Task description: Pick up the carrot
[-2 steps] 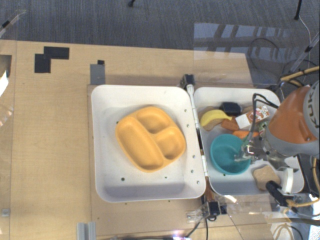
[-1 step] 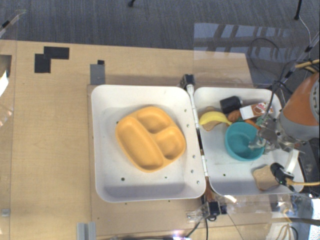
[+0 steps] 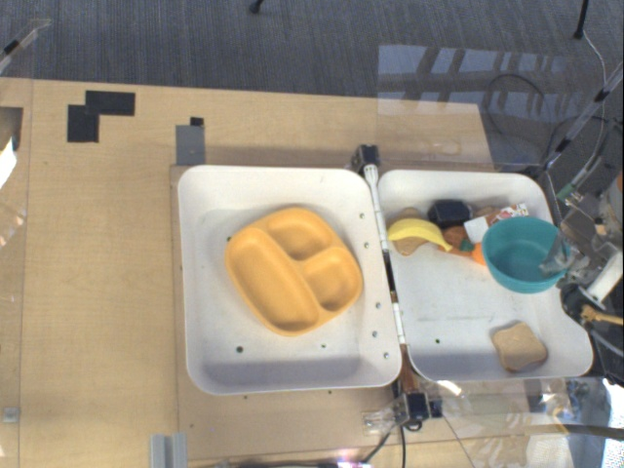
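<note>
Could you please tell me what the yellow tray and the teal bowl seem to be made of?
Yellow tray: probably moulded plastic, one even colour, smooth rounded compartments, dull sheen. Teal bowl: likely plastic too, uniform colour and a thin smooth rim.

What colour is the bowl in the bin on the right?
Teal, seen in the camera view: the bowl.

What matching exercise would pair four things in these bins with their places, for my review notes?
Things:
1. yellow divided tray
2. banana
3. teal bowl
4. tan bread piece

Places:
A. right bin, near corner
B. left bin, middle
C. right bin, far-left part beside the divider
D. right bin, at its right edge

Pairs: 1-B, 2-C, 3-D, 4-A
</note>
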You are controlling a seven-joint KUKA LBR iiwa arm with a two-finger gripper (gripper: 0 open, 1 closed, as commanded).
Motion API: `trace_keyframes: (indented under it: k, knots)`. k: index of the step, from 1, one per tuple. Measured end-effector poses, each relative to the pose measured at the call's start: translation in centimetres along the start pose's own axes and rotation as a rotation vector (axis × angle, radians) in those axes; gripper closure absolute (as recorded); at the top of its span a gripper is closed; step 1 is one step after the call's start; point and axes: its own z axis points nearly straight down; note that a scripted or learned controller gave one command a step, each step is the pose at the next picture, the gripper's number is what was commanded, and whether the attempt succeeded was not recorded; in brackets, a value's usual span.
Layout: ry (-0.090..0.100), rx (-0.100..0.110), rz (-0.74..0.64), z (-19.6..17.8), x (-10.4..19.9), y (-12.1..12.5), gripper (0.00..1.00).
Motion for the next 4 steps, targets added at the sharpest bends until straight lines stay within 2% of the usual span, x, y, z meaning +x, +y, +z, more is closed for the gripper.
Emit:
trace_keyframes:
  k: [1, 2, 3, 4]
  knots:
    - [-0.003, 0.005, -0.002, 0.2, 0.0, -0.1, 0.00]
    - [-0.001, 0.007, -0.252, 3.2, 1.6, -3.7, 0.00]
    - [0.000, -0.010, -0.475, -11.3, -0.5, -1.4, 0.00]
    - [-0.001, 0.008, -0.711, 0.4, -0.9, -1.5, 0.00]
